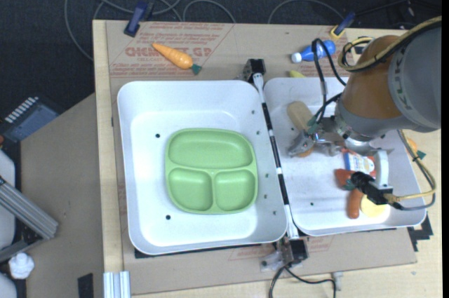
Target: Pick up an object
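We look down on a bench [105, 149] topped with brown cardboard, standing on a dark carpet where thin cables loop about. On the bench we count two shallow white bins side by side, joined along their inner edges by a dark clip strip.

The left bin [140, 114] holds one thing: a green divided plate [210, 170] with three compartments, one wide section at the top and two smaller ones below. It lies flat near the middle of the bin.

The right bin [316, 205] holds the small objects. We can make out one tan rounded piece [299, 111] near the bin's upper left, one small white and red packet [360, 163] lower down, and one orange-red sausage-shaped toy [354, 205] near the bin's lower edge with something yellow [375, 211] just beside it. Part of this bin is hidden under the arm.

Outside the bins we count one toy carrot [175, 55] lying on the cardboard above the left bin, and one small blue and white bottle [306, 53] above the right bin.

The one arm [393, 86] reaches in from the right, its orange band above the wrist. The gripper [306, 142] sits low over the right bin, just below the tan piece. Whether anything is in it, we cannot tell.
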You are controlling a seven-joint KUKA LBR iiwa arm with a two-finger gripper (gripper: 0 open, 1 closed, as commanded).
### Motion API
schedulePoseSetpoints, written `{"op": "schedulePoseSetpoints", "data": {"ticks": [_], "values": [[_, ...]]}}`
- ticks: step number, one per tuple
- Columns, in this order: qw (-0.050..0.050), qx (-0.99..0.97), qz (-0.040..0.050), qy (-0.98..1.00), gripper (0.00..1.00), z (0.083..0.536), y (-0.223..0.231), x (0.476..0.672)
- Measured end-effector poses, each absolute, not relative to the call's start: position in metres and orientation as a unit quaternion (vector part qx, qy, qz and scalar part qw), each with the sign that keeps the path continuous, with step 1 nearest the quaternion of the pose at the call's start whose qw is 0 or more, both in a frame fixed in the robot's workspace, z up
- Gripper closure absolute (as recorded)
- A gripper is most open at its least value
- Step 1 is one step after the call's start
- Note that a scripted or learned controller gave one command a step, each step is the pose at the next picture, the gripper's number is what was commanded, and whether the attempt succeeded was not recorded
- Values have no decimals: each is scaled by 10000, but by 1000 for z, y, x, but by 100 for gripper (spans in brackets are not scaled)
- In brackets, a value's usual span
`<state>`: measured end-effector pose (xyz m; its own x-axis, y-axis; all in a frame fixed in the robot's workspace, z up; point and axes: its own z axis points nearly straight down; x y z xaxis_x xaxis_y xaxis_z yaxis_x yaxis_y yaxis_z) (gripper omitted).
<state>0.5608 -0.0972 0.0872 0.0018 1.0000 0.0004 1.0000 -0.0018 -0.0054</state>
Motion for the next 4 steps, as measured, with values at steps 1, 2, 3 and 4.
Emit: {"op": "schedulePoseSetpoints", "data": {"ticks": [1,2,3,4], "values": [[-4,-7072,-2,-7070,0,84,-95,568],[-10,-7070,-4,-7072,0,85,-97,609],[10,-7074,6,-7068,0,84,-105,561],[-5,-7069,-4,-7073,0,84,-94,572]]}}
